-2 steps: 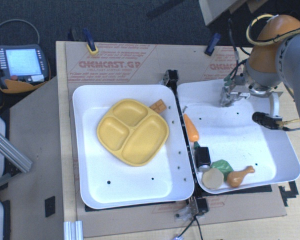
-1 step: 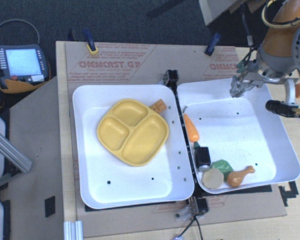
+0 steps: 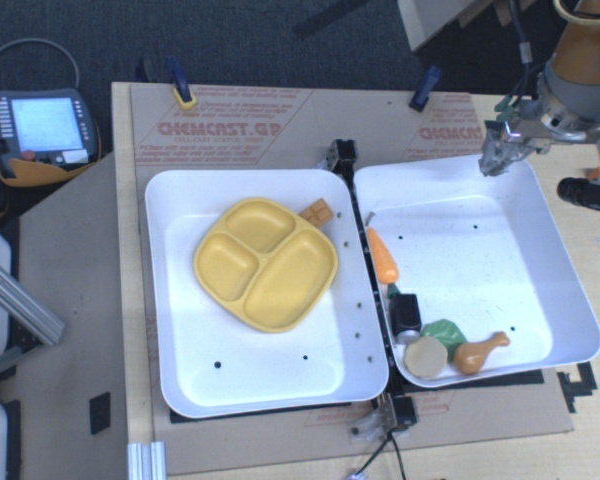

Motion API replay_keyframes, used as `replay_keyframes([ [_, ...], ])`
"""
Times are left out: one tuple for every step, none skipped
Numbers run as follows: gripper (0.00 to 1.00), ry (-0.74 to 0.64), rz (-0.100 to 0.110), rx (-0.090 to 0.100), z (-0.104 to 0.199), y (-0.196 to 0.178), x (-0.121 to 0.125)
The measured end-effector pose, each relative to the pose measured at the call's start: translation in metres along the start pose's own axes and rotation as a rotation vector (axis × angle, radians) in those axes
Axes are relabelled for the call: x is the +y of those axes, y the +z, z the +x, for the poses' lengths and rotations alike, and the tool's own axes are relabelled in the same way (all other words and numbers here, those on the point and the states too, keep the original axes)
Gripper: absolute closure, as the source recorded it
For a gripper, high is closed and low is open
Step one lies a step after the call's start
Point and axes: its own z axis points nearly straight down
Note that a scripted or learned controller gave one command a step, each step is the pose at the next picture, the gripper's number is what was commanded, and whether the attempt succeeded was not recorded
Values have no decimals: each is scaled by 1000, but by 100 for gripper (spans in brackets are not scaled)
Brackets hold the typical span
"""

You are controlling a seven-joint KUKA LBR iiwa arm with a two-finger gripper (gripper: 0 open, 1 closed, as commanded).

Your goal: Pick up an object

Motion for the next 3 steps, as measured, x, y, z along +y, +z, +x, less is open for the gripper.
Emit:
replay_keyframes([
  [100,0,-1,0,-7,-48,-2],
  [100,-3,8,3,41,-54,-23],
  [100,-4,9,4,98,-49,-43],
])
